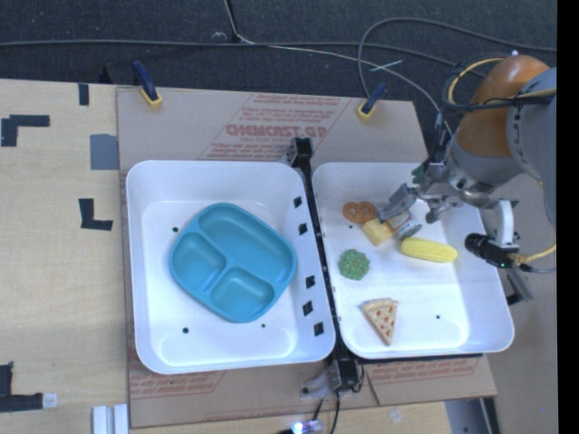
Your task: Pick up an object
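Four food toys (381,231) lie under the hand (404,217).

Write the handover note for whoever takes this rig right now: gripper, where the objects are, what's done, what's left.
Gripper: low in the right bin, over its upper middle, beside the yellow block. Nothing is seen between its fingers.
Right bin: pretzel, yellow block, corn cob, green broccoli piece, pizza slice, all lying on the floor of the bin.
Left bin: blue divided plate.
Done: arm has reached into the right bin.
Left: grasp one object and lift it; no pick shows yet.
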You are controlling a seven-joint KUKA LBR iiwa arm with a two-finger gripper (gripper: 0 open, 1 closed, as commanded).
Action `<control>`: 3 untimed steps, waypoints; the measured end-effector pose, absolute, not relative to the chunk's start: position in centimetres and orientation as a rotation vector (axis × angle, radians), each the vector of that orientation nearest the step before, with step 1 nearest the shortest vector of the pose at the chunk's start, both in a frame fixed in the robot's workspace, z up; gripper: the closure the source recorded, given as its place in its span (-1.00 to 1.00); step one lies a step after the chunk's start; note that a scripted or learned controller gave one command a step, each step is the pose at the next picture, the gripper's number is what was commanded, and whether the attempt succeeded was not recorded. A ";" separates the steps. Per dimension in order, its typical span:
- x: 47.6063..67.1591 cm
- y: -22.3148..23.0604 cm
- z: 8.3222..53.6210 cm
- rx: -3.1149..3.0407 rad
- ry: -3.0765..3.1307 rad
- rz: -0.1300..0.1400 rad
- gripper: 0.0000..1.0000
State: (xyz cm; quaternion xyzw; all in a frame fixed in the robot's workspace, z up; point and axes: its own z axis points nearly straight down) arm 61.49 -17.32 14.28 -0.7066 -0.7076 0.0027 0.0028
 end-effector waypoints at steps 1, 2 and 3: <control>61.4 -17.2 8.9 -2.217 -2.222 0.005 -1.00; 61.6 -17.2 10.3 -2.217 -2.226 0.001 1.00; 60.9 -17.1 16.3 -2.223 -2.225 -0.003 1.00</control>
